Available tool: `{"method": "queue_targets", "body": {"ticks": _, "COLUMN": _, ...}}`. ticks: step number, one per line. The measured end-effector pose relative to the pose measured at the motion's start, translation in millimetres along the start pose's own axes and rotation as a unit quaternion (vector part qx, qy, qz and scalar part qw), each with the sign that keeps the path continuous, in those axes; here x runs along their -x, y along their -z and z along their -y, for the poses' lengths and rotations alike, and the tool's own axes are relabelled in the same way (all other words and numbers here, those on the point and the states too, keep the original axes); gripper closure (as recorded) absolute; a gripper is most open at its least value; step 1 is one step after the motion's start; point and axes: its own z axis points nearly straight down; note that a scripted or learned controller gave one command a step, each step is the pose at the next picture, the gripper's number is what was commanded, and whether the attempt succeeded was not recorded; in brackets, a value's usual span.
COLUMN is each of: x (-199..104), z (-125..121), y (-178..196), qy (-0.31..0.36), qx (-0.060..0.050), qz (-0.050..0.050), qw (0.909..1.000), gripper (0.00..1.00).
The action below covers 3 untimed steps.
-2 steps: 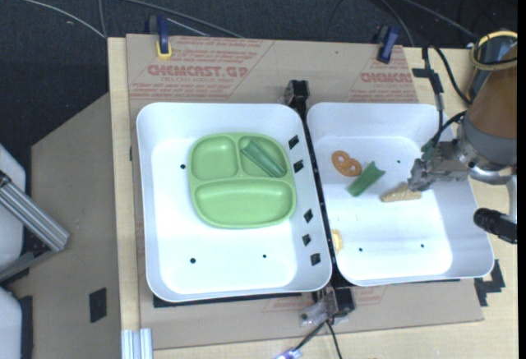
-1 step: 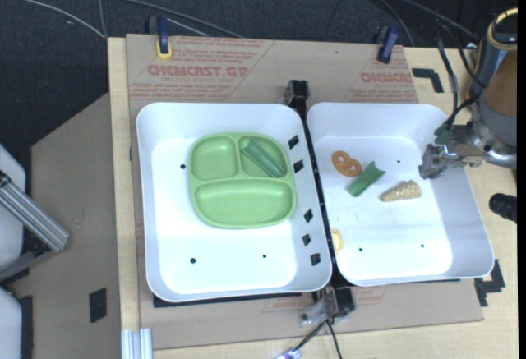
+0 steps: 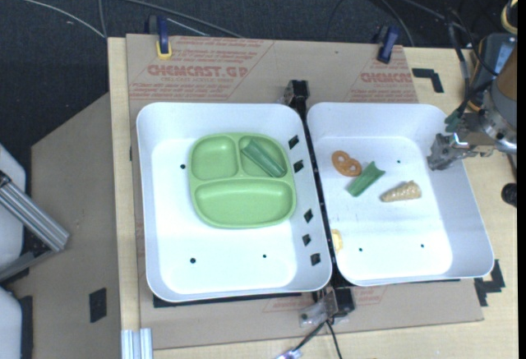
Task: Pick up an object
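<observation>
The robot arm point(image 3: 496, 94) comes in from the right side. It bends down toward the right bin point(image 3: 460, 209), which is the one landmark here. The gripper point(image 3: 444, 154) hangs low over the right edge of that bin, near its back corner. Its small metal tip points left, into the bin. Nothing shows between its fingers.

Bright, even overhead light here, and both white bins point(image 3: 394, 267) nearly wash out, glaring along their rims. Soft shadows pool under the green plate point(image 3: 242, 201). Focus is slightly soft everywhere, grainy on the dark floor point(image 3: 49, 45), with mild bowing toward the edges.
</observation>
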Motion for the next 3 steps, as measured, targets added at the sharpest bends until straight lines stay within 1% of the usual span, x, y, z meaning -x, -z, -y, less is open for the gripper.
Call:
{"method": "queue_targets", "body": {"ticks": 1, "x": -52.1, "z": -6.5, "y": 5.2, "qy": 0.003, "qx": -0.001, "qz": -0.002, "qw": 1.0000, "gripper": 1.00}}
{"method": "queue_targets", "body": {"ticks": 2, "x": -103.2, "z": -23.3, "y": -8.1, "qy": 0.003, "qx": -0.003, "qz": -0.002, "qw": 1.0000, "gripper": 1.00}}
{"method": "queue_targets", "body": {"ticks": 3, "x": -165.0, "z": -39.9, "y": -3.1, "qy": 0.003, "qx": -0.001, "qz": -0.002, "qw": 1.0000, "gripper": 1.00}}
